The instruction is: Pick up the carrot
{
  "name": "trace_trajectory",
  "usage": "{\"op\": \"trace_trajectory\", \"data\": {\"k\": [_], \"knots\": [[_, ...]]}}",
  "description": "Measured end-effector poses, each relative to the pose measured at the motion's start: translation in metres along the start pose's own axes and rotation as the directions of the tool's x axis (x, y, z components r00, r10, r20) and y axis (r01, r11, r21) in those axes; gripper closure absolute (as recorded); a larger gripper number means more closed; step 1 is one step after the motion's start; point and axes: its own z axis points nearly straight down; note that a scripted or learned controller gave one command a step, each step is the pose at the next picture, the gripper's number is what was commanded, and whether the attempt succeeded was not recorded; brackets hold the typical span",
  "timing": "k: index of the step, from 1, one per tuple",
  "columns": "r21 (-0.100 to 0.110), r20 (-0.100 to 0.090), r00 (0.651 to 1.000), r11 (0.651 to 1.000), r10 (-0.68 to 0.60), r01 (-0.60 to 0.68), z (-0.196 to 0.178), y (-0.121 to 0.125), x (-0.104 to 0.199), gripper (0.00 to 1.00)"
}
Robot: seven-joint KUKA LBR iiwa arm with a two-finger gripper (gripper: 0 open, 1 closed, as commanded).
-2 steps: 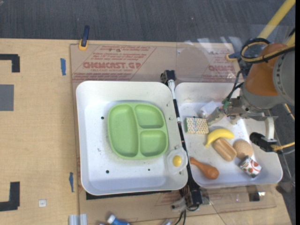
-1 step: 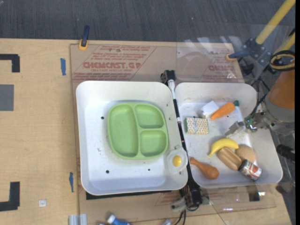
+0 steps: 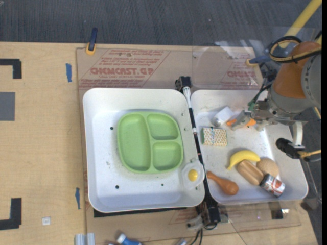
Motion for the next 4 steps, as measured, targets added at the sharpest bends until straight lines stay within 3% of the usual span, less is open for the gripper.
{"op": "trace_trajectory", "data": {"k": [1, 2, 3, 4], "knots": [[0.012, 0.009, 0.920, 0.920, 0.393, -0.393, 0.002, 0.030, 0.006, 0.00], [0.002, 0.013, 0.922, 0.922, 0.386, -0.386, -0.011, 0.032, 0.006, 1.00], [0.021, 0.024, 0.922, 0.922, 0.387, -0.387, -0.009, 0.027, 0.002, 0.00], [0.012, 0.020, 0.923, 0.923, 0.384, -0.384, -0.020, 0.030, 0.003, 1.00]]}}
